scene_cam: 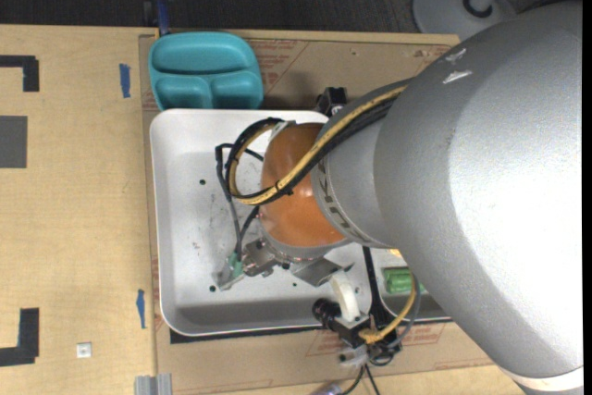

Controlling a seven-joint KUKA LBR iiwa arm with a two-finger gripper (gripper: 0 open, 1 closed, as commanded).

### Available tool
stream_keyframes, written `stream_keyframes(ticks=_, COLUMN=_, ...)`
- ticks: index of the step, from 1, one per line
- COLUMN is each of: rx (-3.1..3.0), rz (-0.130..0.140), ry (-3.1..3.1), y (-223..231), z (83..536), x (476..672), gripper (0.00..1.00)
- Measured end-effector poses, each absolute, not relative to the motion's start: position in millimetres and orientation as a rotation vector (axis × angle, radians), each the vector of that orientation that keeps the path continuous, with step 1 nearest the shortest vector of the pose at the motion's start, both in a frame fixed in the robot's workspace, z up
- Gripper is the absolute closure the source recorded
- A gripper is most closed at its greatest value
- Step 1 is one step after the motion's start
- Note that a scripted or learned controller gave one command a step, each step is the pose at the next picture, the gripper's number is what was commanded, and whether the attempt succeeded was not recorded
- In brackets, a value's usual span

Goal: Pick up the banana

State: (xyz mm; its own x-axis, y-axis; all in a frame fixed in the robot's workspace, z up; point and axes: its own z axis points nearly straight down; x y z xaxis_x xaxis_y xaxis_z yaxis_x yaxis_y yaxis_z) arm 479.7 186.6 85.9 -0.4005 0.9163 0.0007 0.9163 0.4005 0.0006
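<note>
Reaching low into the left white bin [176,199], my hand [231,268] sits near its front wall; I cannot make out the banana, so next I need a clear look

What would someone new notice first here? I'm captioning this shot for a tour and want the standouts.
The big grey arm fills the right side, its orange band hanging over the white bin. Black and yellow cables loop off the wrist above the bin floor. Just beyond the bin's far edge sits a teal tray on the brown bench.
</note>
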Motion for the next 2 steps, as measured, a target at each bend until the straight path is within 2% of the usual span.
stream_keyframes(ticks=1, rx=-2.033, rz=-0.001, ry=-2.395, y=217, z=130, x=540.6, gripper=0.00)
stream_keyframes(ticks=2, rx=-2.105, rz=0.000, ry=-2.331, y=185, z=241, x=479.3, gripper=0.00)
